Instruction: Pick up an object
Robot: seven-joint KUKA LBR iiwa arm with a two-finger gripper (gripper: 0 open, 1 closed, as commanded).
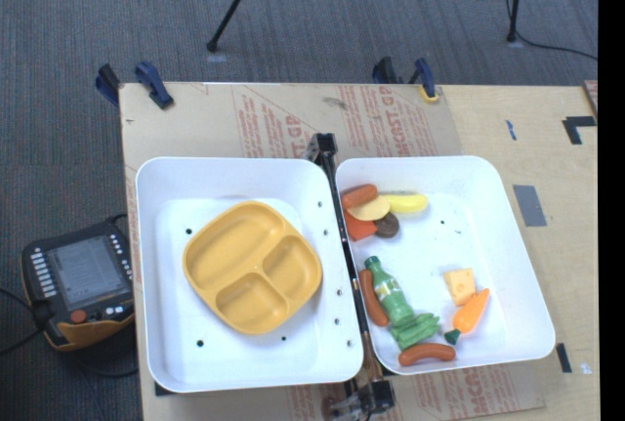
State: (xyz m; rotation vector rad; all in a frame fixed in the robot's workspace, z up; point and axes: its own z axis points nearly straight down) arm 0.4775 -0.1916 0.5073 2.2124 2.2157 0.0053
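Small toy foods are piling against the right bin's (508, 214) left wall; the brown piece (388, 227) is lying partly under a pale slice (370, 208), its kind too small to tell. A sausage (374, 300) is sitting half hidden behind the green bottle (389, 289). The clamp (359, 401) at the bench's near edge is running off the frame bottom. The pendant (80, 282) screen is reading as blur.
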